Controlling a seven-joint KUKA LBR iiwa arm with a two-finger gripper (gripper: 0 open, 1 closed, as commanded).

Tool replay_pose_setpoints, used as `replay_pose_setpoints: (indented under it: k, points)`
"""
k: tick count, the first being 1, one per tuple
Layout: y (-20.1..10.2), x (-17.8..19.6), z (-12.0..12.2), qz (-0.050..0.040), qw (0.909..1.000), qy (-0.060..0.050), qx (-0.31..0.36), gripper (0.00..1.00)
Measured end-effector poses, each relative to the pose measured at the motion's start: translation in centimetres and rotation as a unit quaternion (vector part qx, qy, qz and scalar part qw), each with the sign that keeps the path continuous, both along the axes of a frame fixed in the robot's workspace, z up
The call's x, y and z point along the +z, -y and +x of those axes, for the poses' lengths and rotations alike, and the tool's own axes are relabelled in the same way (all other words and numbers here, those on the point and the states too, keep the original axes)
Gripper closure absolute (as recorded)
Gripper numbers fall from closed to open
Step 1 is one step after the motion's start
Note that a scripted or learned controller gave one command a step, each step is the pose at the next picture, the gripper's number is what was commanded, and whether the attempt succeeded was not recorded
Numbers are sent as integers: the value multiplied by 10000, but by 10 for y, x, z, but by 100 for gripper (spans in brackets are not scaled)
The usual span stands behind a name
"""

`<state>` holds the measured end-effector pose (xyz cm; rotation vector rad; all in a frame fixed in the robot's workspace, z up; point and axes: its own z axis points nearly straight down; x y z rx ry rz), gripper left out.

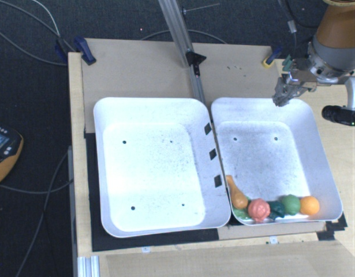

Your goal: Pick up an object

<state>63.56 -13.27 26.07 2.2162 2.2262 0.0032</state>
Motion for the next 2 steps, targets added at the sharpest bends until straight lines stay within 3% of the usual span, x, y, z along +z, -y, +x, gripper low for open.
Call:
replay_pose_setpoints:
  k: [2]
  points:
    - [-102, 8, -11, 2, 10000, -3, 3, 100]
